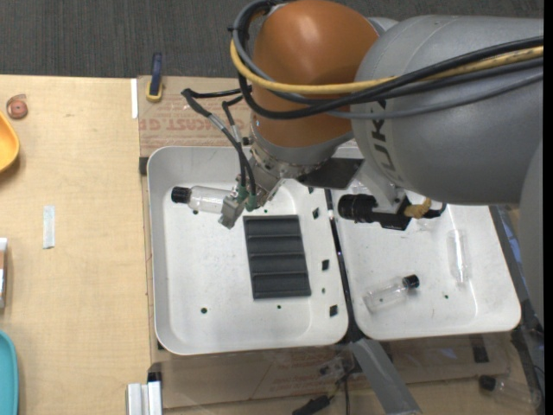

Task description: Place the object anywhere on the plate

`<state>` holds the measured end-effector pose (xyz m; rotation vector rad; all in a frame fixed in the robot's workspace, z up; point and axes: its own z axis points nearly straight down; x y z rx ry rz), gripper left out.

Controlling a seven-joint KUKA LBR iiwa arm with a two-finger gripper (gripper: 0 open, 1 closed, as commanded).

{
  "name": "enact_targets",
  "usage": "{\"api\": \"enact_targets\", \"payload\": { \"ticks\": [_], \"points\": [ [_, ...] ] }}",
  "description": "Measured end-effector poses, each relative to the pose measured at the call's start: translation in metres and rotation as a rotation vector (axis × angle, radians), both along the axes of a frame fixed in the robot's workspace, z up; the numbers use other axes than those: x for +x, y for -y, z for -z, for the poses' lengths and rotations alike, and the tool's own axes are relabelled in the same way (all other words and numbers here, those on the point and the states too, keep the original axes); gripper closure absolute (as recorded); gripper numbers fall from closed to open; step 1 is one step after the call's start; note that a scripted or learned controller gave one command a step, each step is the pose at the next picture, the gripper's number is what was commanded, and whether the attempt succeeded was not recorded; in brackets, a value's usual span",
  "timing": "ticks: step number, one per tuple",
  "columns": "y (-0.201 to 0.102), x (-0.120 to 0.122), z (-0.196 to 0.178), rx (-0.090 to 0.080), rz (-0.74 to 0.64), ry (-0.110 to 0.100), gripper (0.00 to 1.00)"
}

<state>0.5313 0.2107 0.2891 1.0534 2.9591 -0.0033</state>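
Plate (277, 257), a dark ribbed rectangular slab, lay flat in the left bin (186, 318), toward its right half, long side running near to far. Object candidate: a clear vial with black cap (197, 198) lay on its side in the left bin's far-left area, well apart from the plate's far-left corner, cap end pointing left. Claw (235, 207) hung just right of that vial, above the bin floor near the plate's far-left corner; could not tell how its tips stood, arm body and cables blocked most of it. Nothing visibly pinched in it. Grey arm with orange band (307, 67) covered the far middle of both bins. Right bin (484, 318) held a second clear vial with black cap (390, 290) near its front left, lying tilted, plus a clear tube (456, 256) toward the right. Worktop (78, 232) at left was tan.
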Motion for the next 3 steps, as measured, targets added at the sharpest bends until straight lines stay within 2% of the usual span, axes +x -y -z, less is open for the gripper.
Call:
{"api": "enact_targets", "payload": {
  "ticks": [1, 2, 3],
  "points": [
    [0.0, 0.0, 0.0, 0.0, -0.001, 0.0, 0.0],
    [0.001, 0.001, -0.008, -0.002, 0.0, 0.0, 1.0],
    [0.053, -0.053, 0.042, 0.0, -0.035, -0.003, 1.0]
  ]
}}
